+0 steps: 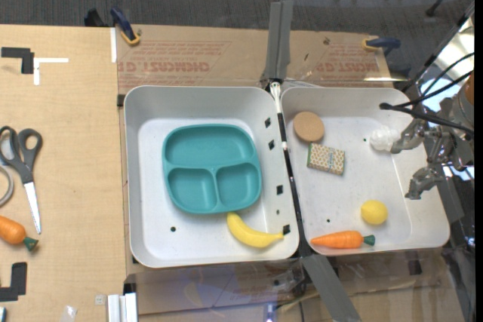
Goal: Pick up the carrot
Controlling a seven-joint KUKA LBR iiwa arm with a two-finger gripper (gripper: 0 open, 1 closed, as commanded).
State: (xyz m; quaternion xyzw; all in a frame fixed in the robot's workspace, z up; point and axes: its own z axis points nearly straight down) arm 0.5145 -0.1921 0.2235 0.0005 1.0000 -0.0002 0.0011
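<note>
The carrot [341, 240] lies on its side along the near wall of the right bin [423, 237], orange body pointing left and green stub to the right, just below the lemon [373, 213] and apart from it. The gripper [420, 160] hovers at the bin's right edge, well apart from the carrot; its two metal jaws stand spread with nothing between them, though cables and glare at the frame's edge make the wrist above them hard to read. A pale, blurred lump [383, 138] near the upper jaw is too washed out to identify. Further back sit a round tan cookie [309, 126] and a patterned little packet [327, 159]. The left bin [136, 185] holds a teal divided plate [213, 167] and a banana [253, 231]. On the bench [68, 162], a second carrot [13, 231] is cut off by the left edge, beside scissors [23, 166].
</note>
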